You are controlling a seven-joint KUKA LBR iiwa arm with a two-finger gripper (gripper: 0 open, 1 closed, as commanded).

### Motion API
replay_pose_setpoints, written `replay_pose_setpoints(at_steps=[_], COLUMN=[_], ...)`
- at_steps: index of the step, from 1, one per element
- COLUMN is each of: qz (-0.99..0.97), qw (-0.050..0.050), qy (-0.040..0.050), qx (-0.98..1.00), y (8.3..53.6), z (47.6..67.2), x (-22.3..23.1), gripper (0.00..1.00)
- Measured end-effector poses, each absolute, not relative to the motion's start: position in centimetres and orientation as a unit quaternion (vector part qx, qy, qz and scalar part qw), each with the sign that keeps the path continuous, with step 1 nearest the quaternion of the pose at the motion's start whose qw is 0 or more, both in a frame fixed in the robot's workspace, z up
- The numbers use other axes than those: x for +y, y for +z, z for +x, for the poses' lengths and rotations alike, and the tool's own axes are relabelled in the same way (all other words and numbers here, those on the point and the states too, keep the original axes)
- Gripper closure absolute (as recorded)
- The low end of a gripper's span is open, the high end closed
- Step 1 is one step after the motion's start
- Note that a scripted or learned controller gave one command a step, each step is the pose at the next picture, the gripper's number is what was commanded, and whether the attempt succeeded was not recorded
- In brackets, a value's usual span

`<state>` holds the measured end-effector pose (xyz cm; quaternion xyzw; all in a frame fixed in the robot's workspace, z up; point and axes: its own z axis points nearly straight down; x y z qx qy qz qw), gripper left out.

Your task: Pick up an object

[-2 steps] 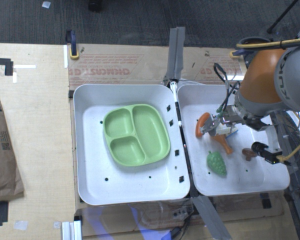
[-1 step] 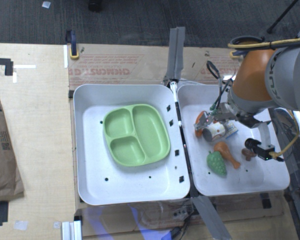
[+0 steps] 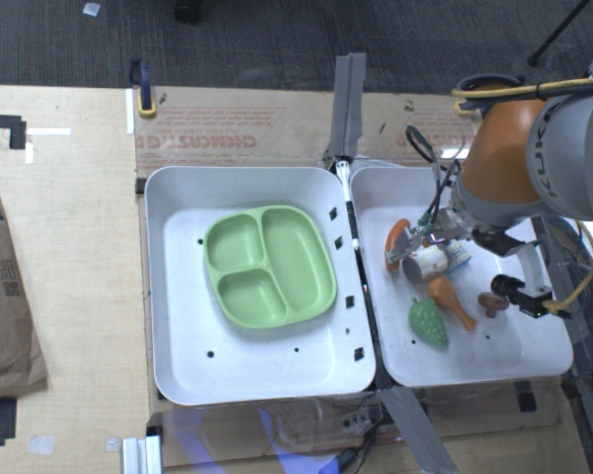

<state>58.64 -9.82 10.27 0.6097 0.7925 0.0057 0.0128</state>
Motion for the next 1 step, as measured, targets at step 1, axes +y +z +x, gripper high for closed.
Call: replay_pose_setpoints(at_steps=[1], qz=[0.638], qw=[0.012], qy=[0.0072], qx=[0.77], y=[10.26], z=[57.83], x=[-9.87], gripper=[0.0])
